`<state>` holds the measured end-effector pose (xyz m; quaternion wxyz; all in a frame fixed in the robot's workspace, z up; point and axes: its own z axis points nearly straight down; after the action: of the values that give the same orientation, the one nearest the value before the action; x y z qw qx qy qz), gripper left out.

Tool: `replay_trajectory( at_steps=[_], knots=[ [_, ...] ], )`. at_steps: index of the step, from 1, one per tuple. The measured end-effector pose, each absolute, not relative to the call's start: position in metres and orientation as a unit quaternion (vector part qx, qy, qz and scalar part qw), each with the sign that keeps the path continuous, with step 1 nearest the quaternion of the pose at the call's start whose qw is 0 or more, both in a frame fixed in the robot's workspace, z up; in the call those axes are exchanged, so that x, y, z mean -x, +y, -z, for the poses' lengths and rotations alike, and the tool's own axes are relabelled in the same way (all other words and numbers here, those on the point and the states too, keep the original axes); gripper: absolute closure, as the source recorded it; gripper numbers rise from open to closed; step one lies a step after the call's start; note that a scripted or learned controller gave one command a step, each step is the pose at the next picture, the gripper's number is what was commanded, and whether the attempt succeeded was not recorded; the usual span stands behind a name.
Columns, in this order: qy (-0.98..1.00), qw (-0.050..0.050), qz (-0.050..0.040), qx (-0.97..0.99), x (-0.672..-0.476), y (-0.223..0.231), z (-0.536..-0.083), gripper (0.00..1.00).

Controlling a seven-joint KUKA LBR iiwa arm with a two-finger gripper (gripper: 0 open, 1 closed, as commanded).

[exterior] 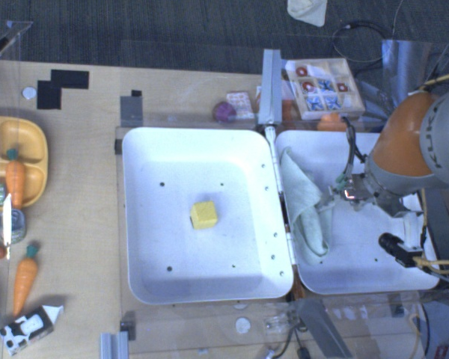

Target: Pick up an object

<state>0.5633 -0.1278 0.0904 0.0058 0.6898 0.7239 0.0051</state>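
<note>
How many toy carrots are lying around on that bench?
2. One carrot lies on the yellow divided plate at the left edge; the other carrot lies on the bench below it, near a small cow-patterned carton. More could be hidden beyond the left edge.

Grey arm (423, 148) reaches in from the right, wrist lowered.

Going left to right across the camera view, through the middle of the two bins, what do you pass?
Left white bin → yellow block → right white bin, holding a pale cloth → claw → orange band of the arm.
</note>
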Motion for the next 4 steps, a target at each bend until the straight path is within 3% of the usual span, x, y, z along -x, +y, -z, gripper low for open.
replay_trajectory(
  at_steps=[1, 2, 3, 4],
  knots=[
    [0.745, 0.008, -0.0056, -0.667, -0.540, -0.087, -0.091, 0.00],
    [0.632, 0.003, -0.0023, -0.775, -0.620, -0.090, -0.105, 0.00],
    [0.568, 0.003, -0.0026, -0.823, -0.601, -0.150, -0.134, 0.00],
    [0.634, 0.004, -0.0042, -0.774, -0.611, -0.081, -0.090, 0.00]
  ],
)
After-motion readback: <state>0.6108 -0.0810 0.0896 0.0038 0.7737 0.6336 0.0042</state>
